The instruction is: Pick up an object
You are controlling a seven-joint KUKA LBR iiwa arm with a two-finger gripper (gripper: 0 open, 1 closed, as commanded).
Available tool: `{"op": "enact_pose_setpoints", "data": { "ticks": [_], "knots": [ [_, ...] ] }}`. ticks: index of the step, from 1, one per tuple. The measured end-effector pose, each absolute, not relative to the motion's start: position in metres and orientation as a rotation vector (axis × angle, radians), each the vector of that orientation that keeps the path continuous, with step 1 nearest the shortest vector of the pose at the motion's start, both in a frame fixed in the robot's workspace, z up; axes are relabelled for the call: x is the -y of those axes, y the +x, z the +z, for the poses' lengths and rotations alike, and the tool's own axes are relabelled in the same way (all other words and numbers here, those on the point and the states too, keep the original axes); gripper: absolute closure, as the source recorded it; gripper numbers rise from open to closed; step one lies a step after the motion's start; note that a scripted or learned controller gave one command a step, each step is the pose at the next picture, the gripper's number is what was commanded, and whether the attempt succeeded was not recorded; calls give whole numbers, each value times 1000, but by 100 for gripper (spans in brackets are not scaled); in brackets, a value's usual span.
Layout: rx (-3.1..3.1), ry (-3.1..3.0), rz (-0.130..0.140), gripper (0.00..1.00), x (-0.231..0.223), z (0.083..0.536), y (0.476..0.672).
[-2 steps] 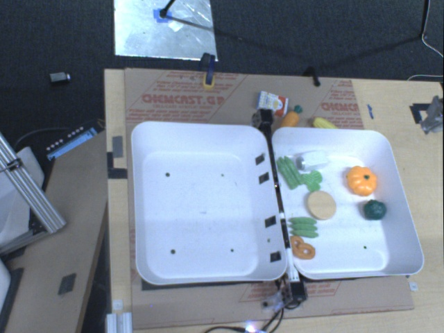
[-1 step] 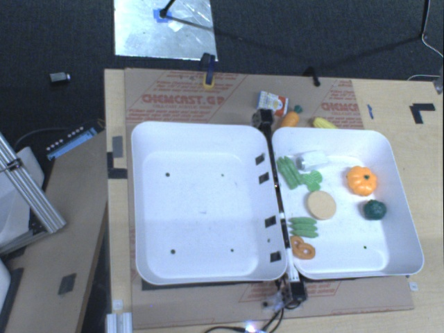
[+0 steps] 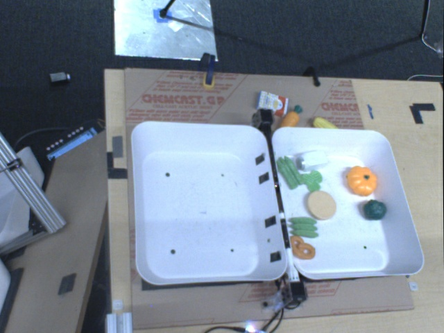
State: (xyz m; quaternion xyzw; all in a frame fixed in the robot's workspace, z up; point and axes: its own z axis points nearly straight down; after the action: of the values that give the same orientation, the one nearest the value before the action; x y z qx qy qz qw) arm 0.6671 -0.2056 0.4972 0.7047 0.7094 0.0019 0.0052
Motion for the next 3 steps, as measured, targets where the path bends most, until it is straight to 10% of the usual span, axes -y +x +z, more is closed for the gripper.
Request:
{"op": "enact_pose_setpoints", "data": {
  "ticks": [1,2,3],
  "knots": [
    [-2223,2213,2,100,197,531,668],
    [-2226,2224,-4,100,174,333,644],
    [-2220,2215,4,100,206,344,669]
  ]
}}
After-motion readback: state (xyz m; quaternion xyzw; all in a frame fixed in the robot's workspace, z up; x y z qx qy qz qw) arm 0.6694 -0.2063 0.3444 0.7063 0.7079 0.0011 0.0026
